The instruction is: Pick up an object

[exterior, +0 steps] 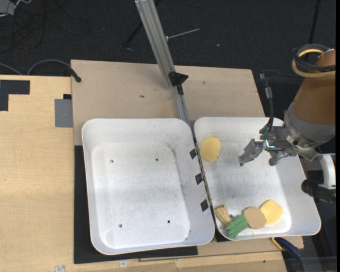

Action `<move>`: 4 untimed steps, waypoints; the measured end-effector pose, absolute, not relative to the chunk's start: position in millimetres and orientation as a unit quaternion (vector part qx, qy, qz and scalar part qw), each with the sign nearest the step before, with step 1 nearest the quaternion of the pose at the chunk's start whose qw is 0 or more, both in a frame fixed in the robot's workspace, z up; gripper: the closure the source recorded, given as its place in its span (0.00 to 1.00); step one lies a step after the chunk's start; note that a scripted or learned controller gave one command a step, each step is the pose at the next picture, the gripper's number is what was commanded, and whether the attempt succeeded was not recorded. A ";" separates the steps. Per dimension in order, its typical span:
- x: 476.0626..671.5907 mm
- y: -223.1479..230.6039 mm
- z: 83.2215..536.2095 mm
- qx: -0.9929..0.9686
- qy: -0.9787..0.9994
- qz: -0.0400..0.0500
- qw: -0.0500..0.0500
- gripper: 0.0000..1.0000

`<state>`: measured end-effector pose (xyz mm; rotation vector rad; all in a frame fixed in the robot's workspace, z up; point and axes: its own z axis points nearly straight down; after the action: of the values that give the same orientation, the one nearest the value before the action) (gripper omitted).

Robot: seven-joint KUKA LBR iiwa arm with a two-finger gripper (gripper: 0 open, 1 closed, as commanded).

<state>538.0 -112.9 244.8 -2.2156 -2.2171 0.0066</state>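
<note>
Along the right bin's (306, 231) near edge, a yellow piece (271, 211), tan disc (254, 217) and green piece (236, 226) touch, risking a muddled grab. Farther, the tool (263, 154) hangs spread wide, holding nothing; a yellow ball (210, 149) hugs the dividing wall.

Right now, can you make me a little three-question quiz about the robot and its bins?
1. True or false: the gripper hangs over the right bin.
2. Which lies closest to the divider between the bins? A) yellow disc B) yellow block C) tan round piece
3. What colour is the thing beside the tan round piece, at the near edge of the bin?

Key: 1 true. 2 A. 3 green, the green piece.
</note>
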 end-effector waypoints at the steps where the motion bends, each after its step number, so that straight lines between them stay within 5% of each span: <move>1: 538.6 -114.3 246.9 -0.708 -0.706 0.001 0.001 0.00; 4: 523.3 -108.1 96.8 -0.707 -0.707 0.002 0.004 0.00</move>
<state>523.3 -108.1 96.8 -2.2168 -2.2144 0.0074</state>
